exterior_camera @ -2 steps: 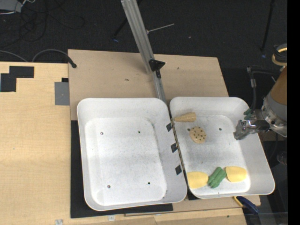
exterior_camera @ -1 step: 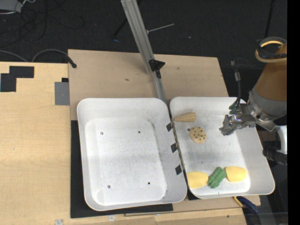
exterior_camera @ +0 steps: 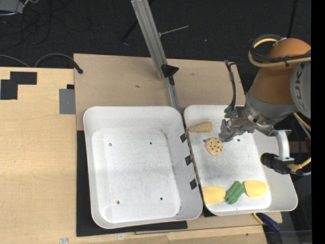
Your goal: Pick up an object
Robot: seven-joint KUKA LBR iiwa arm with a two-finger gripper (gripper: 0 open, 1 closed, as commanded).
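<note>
Nearest the front edge of the right bin (exterior_camera: 284,200) lie three pieces in a row: a yellow piece (exterior_camera: 214,194), a green pepper-like piece (exterior_camera: 234,192) leaning against it, and a second yellow piece (exterior_camera: 256,188) touching the green one on its other side. Farther back in the same bin sits a round cookie with dark chips (exterior_camera: 214,146), flat on the bin floor. The gripper (exterior_camera: 227,131) hangs just beside and above the cookie's far right edge (its tips are a dark tangle from here, and I cannot tell how far the fingers are parted, nor whether they touch the cookie). Nothing is visibly between them. A little beyond, near the bin's left wall, lies a tan cone-shaped piece (exterior_camera: 200,127), pointing left. The left bin (exterior_camera: 96,136) sits alongside, joined to the right one by dark clips. Both rest on the brown surface (exterior_camera: 117,80), where a slanted aluminium rail (exterior_camera: 150,32) rises at the back. The arm (exterior_camera: 279,80), orange above grey, comes in from the right.
</note>
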